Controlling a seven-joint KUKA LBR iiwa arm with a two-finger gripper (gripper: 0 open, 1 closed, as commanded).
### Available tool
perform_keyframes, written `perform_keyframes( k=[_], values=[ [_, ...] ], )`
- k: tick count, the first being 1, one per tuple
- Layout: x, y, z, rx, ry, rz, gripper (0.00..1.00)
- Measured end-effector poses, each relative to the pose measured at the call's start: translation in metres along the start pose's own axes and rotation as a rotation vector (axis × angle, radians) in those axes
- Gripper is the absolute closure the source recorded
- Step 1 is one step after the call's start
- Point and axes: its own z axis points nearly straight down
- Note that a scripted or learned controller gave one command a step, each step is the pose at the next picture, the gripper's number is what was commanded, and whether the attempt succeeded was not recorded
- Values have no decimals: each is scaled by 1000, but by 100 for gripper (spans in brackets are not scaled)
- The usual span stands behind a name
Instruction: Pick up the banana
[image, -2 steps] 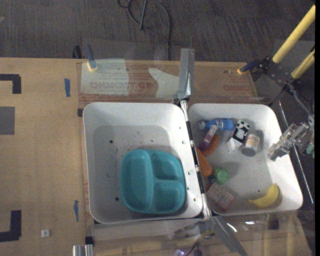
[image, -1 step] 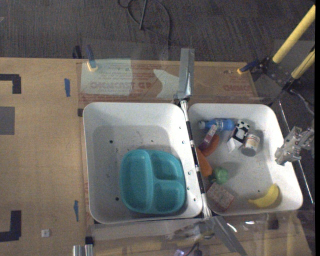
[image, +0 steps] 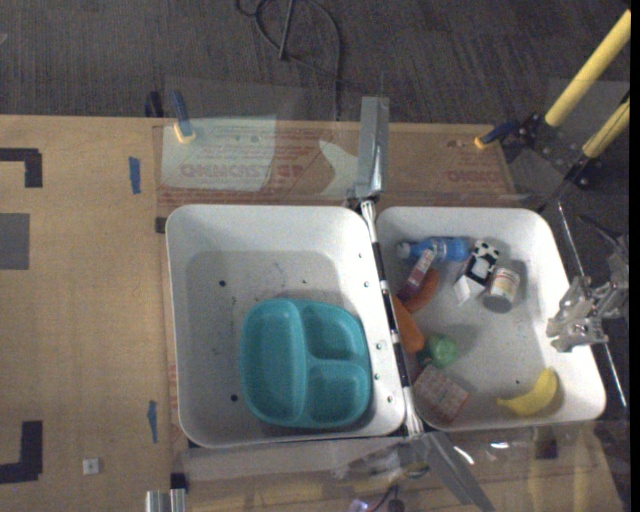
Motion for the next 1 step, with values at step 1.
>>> perform_keyframes(
  k=[1],
  values=[
    [-1, -21, 44, 0, 0, -150, 100]
  ],
)
